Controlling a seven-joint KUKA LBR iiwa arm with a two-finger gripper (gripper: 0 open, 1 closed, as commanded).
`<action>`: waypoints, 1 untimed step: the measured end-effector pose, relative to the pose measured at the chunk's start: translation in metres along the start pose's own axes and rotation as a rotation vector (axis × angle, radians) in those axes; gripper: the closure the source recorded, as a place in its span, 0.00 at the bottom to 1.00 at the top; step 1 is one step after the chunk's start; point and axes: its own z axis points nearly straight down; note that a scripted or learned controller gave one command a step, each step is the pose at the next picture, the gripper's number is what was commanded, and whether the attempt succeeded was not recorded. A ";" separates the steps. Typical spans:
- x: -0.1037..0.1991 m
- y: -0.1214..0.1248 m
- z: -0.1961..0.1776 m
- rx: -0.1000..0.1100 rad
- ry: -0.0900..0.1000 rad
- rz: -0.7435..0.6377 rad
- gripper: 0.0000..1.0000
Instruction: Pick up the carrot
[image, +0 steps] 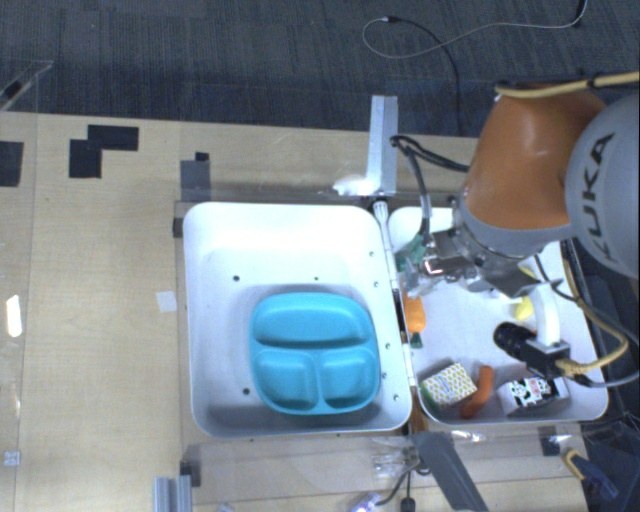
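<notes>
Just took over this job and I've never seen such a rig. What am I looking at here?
One camera looks down at a slant on a bench with two white bins. The grey and orange machine entering from the right is a robot arm; its gripper hangs over the right bin. The left bin holds a blue divided tray. In the right bin lie the likely carrot by the dividing wall, a reddish stick, a patterned block and a small box. Whether it holds anything I cannot tell.

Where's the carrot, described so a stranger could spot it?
Look in the right bin, against its wall next to the left bin, which holds a blue plate. The carrot is the small bright-orange piece there; the redder stick lies nearer the front edge.
</notes>
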 end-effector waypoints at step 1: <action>0.000 0.000 0.000 0.000 0.000 0.000 0.00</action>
